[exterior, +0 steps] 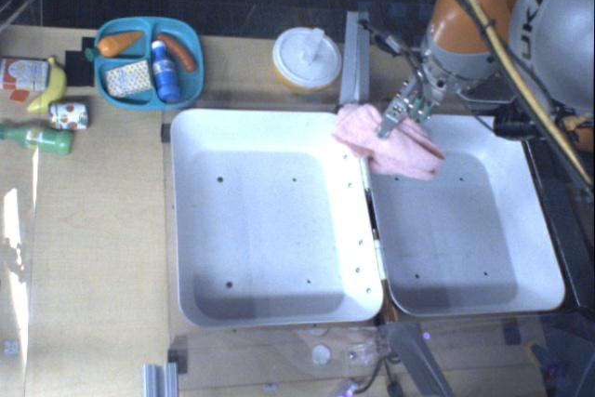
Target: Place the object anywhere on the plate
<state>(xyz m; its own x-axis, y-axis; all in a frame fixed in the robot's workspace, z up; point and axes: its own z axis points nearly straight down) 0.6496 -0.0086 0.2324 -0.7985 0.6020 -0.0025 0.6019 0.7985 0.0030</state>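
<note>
1. Pincer [390,121] sits over the far edge where the two bins meet, fingers pinched together on a pink cloth [395,147].
2. Pink cloth hangs bunched from the fingertips, draped across the divider, most of it over the far left corner of the right bin [483,284], a fold over the left bin [270,228] rim.
3. Whether the cloth's lower edge touches the bin floor, cannot tell.
4. Blue divided plate [191,46] stands on the table [84,246] beyond the left bin, well apart from the cloth; it holds toy food and a small blue bottle [165,70].
5. White lidded cup [307,58] stands on the table just behind the bins, near the pincer.
6. Small items lie at the table's far left edge.
</note>
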